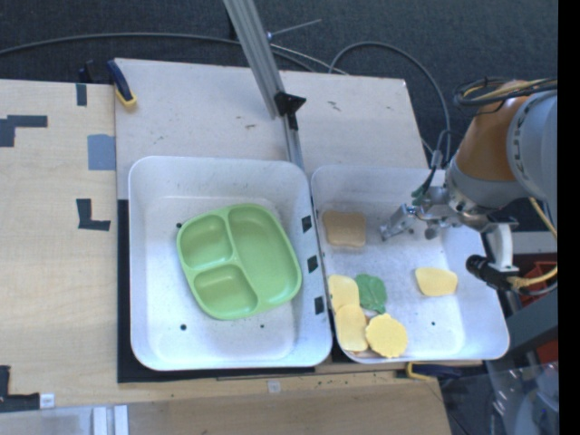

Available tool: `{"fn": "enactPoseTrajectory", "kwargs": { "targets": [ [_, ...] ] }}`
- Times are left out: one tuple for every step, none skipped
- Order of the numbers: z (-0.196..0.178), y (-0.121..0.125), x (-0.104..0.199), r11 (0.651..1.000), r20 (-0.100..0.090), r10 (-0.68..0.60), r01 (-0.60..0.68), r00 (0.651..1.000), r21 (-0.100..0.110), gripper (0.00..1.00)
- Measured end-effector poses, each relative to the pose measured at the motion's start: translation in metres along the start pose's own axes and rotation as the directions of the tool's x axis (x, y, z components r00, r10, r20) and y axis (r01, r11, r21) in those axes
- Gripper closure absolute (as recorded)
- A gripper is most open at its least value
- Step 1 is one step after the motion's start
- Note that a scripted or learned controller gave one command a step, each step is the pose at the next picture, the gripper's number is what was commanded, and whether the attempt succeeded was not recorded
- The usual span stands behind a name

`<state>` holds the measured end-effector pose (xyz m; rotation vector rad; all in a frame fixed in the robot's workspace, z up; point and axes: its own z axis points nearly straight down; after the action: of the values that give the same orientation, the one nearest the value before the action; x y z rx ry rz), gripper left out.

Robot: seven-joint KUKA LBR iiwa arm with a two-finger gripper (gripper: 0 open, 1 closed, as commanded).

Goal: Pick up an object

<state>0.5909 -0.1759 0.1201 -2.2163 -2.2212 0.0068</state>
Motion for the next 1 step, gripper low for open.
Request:
{"fn": "enactPoseTrajectory", "kwargs": {
  "targets": [
    [0.0322, 0.0002, 0.0005, 1.0, 0.001, 0.0, 0.0, 1.0, -0.005, 0.0]
  ]
}}
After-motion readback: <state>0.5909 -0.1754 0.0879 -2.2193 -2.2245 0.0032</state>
